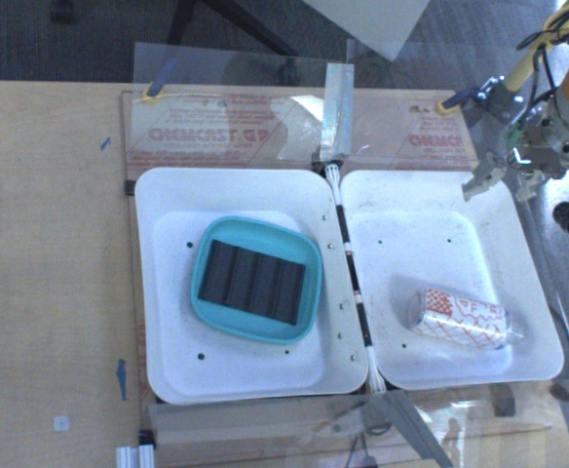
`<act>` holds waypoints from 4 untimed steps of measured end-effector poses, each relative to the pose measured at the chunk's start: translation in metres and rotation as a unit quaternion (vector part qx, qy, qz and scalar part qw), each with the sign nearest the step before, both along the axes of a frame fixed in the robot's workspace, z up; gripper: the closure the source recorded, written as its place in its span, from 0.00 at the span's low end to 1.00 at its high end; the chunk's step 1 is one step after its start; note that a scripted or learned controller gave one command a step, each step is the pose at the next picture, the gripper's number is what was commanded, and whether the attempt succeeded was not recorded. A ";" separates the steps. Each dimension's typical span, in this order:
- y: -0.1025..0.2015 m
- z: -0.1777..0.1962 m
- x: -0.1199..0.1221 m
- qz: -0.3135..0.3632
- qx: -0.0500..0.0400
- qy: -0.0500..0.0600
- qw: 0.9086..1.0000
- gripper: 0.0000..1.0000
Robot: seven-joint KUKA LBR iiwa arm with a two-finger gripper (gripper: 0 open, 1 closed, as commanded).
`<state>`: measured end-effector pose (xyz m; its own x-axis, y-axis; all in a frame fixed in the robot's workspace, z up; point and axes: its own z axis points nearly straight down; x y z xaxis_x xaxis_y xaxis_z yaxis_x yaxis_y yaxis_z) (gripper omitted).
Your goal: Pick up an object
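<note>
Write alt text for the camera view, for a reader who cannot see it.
Two shallow white bins sit side by side on a bench: the left bin holds a teal tray with a dark ridged insert, the right bin a red-and-white wrapped packet. The gripper hangs above the right bin's far right corner.

The 2 bins (168, 213) look like smooth, matt white plastic, and the bench (41, 261) around them like pale, matt wood. In the left bin a teal tray (309, 261) of smooth, slightly glossy plastic holds a ribbed, matt black insert (250, 281). The red-and-white packet (460, 318) in the right bin looks like shiny, crinkled wrapping.
</note>
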<state>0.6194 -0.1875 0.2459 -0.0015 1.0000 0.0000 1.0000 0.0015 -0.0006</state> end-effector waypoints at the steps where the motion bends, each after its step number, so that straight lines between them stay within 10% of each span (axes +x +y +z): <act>1: 0.070 -0.108 -0.078 0.101 0.000 0.000 0.995 0.00; 2: 0.104 -0.061 -0.054 0.143 -0.001 -0.002 0.990 0.00; 3: 0.059 -0.154 -0.128 0.168 0.002 -0.012 0.986 0.00; 4: 0.059 -0.143 -0.126 0.168 0.000 -0.015 0.986 1.00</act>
